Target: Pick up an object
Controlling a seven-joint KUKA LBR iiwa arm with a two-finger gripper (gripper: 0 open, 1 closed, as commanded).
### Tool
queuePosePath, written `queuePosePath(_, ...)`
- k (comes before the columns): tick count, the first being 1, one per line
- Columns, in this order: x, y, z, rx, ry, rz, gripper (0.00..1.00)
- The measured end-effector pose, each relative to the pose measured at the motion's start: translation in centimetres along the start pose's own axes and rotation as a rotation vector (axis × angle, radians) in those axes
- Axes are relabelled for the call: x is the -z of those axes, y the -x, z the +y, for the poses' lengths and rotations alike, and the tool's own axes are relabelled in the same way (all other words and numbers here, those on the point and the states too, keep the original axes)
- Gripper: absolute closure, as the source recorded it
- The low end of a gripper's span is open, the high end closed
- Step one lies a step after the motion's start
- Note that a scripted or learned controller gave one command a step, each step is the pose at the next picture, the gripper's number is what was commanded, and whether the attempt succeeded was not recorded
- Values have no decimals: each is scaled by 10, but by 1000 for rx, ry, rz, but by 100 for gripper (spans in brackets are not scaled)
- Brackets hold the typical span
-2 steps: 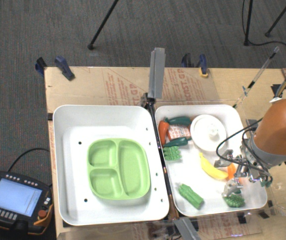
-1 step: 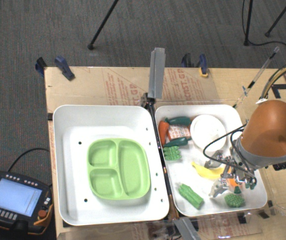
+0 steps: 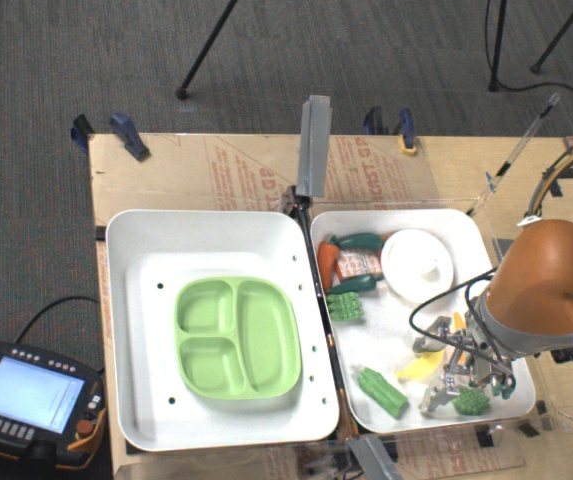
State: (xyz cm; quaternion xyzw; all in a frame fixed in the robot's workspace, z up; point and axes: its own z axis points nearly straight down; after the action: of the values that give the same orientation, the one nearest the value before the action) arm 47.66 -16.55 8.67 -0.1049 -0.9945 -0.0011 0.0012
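My gripper [image 3: 433, 375] hangs low over the near right part of the right bin [image 3: 466, 223], below the arm's orange band [image 3: 538, 278]. It is open, one grey fingertip [image 3: 428, 346] on the far side and the other on the near side. A yellow banana-like toy [image 3: 416, 368] lies at the gap between them, at its left mouth, not gripped. A small green toy [image 3: 472, 401] sits right beside the gripper on its near side. A green ridged block [image 3: 382, 391] lies to the left of the gripper.
The right bin also holds a white round lid [image 3: 418, 264], an orange carrot [image 3: 326, 264], a red-and-white packet [image 3: 358, 264] and green toys [image 3: 345, 305]. In the left bin [image 3: 136, 248] rests a light green divided plate [image 3: 237, 338]. A tall grey post [image 3: 313, 153] stands between the bins at the back.
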Motion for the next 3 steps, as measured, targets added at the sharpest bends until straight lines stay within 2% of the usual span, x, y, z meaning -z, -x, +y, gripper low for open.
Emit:
queuePosePath(1,0,9,-46,7,0,-1,0)
queuePosePath(2,9,10,-44,11,2,-2,100)
queuePosePath(3,0,9,-46,-106,2,0,100)
